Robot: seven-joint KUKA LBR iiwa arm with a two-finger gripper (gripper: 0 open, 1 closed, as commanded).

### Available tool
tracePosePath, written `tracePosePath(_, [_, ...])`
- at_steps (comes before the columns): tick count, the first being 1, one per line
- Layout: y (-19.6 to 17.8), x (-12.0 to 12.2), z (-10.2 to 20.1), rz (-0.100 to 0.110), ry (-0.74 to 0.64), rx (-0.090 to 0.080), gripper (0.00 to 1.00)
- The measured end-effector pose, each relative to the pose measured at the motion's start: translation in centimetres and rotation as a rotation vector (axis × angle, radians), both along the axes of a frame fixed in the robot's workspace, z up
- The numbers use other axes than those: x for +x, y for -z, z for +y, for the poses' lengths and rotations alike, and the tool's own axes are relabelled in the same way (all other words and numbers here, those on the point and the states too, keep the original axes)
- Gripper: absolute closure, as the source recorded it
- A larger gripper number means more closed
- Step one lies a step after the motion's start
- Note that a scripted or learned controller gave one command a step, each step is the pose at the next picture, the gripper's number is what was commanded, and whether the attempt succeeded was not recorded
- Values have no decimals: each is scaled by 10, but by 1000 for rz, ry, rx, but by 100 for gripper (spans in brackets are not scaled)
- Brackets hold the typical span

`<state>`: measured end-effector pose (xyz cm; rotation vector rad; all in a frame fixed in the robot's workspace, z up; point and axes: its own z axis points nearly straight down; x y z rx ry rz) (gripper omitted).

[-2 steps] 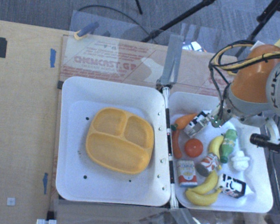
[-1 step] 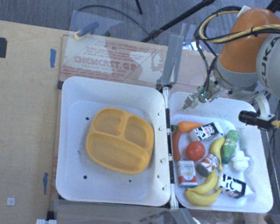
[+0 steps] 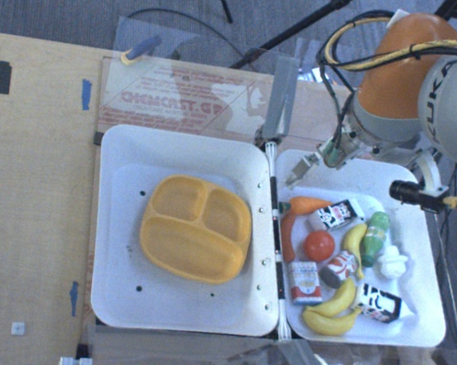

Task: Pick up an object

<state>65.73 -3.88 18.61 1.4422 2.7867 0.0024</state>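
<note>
The right bin (image 3: pixel 433 246) is crowded with small items: an orange carrot (image 3: pixel 309 205), a red tomato (image 3: pixel 319 245), two yellow bananas (image 3: pixel 333 310), a green bottle (image 3: pixel 376 230), a black-and-white carton (image 3: pixel 338 214) and a red box (image 3: pixel 306 281). My gripper (image 3: pixel 313 164) hangs over that bin's far left corner, just above and behind the carrot. Its two fingers (image 3: pixel 331 155) stand apart, open, with nothing between them. The orange-banded wrist rises behind it at the upper right.
The left bin (image 3: pixel 117 205) holds a yellow divided plate (image 3: pixel 196 227). A metal ridge (image 3: pixel 273 225) separates the two bins. A white knobby item (image 3: pixel 392 262) and a black-and-white pack (image 3: pixel 380 303) lie at the right bin's right side. Cables loop above the arm.
</note>
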Motion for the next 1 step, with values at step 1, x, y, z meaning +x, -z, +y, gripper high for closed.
tracePosePath(1, [52,-15,-59,2,-110,0,0])
